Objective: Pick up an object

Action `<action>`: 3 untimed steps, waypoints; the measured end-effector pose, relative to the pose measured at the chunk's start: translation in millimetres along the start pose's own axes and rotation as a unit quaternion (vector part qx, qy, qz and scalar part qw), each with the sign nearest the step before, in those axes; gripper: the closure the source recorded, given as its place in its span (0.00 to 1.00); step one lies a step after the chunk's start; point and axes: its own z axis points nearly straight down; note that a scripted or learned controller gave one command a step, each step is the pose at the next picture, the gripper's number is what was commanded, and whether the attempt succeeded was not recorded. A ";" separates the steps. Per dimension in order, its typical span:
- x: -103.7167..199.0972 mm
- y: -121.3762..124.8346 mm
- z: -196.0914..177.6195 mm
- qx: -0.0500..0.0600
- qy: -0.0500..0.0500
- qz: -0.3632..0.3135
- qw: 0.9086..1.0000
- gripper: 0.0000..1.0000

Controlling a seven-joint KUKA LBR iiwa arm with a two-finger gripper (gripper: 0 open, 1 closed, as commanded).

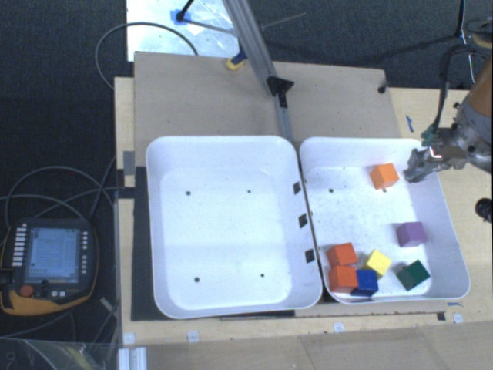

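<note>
Two shallow white bins sit side by side on the bench: the left bin [223,222] in the middle of the frame and the right bin [439,206] beside it, their rims touching along a seam marked by small black clips. A grey pole [250,33] slants down from the top of the frame toward that seam. At the lower left, off the bench, lies a teach pendant [48,264] with an orange body and a lit screen, cables looping around it.

Six blocks lie in the right bin. An orange cube [384,176] sits alone in the upper part of the bin. A purple block [410,233] rests near the right wall, well apart from it. Along the lower edge cluster two orange blocks [343,265], one against the other, a blue block [367,281] touching them, a yellow cube [378,263] just above the blue one, and a dark green block [413,274] a little to the right.

At the right of the frame the gripper [420,166] hangs over the bin's upper right rim, just beside the lone orange cube, with nothing seen between its fingers; whether they are spread or closed cannot be told from this angle. No block stands between it and the cube
</note>
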 end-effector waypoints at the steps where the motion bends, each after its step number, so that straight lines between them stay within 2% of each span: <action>1: 57.5 21.1 12.9 0.002 0.002 -0.003 1.000 1.00; 2: 114.3 30.4 20.5 0.003 0.002 -0.003 1.000 1.00; 3: 153.8 48.7 23.4 0.003 0.002 -0.002 1.000 1.00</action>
